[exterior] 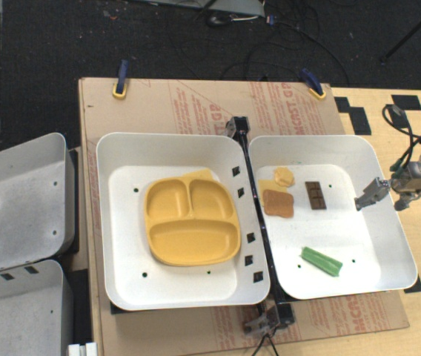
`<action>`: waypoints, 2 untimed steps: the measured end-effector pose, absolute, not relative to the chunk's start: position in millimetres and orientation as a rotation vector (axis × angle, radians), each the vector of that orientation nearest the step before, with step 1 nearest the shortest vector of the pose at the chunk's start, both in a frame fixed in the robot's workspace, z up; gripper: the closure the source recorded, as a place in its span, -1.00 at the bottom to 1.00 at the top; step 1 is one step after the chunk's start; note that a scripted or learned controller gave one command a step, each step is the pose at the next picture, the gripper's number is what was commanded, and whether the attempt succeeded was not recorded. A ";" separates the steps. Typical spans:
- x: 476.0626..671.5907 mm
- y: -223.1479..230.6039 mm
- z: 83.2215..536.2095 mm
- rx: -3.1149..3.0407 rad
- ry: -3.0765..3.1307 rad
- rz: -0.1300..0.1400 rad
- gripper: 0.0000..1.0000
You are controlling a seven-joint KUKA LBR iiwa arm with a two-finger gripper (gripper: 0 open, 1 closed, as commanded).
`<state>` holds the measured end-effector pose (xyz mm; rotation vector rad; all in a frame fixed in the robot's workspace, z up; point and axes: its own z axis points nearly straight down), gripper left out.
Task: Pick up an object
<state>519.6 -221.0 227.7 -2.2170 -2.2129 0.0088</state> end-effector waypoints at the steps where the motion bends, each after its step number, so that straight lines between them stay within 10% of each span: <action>1: 522.2 -220.6 232.8 -2.220 -2.223 0.001 -1.00; 2: 521.5 -216.3 189.1 -2.219 -2.218 0.003 -1.00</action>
